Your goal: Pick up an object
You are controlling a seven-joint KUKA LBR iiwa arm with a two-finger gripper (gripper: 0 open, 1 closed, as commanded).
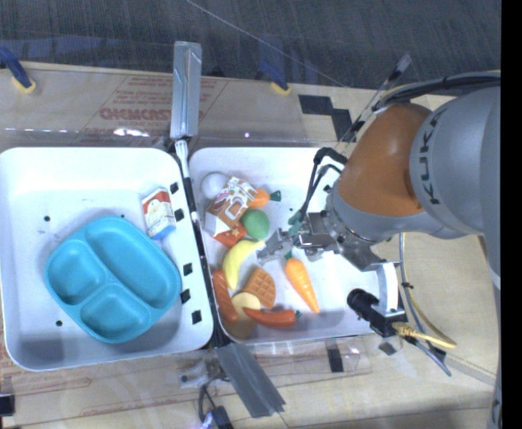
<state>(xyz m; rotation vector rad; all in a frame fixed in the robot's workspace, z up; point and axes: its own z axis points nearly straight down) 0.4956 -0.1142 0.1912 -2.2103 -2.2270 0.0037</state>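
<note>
Presently we are finding the gripper point(279, 244) hanging low in the right bin point(332, 164), just beside the carrot point(301, 283) and banana point(237, 262); we cannot tell how its jaws are standing. We are judging a mis-grasp likely, since toy food is crowding together: waffle point(260, 287), green ball point(256, 224), chili pepper point(270, 317). We are noting a blue tray point(109, 278) and small carton point(157, 213) lying in the left bin point(29, 177).

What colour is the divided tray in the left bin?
Light blue. The divided tray shows clearly in the camera view, lying in the left bin.
</note>
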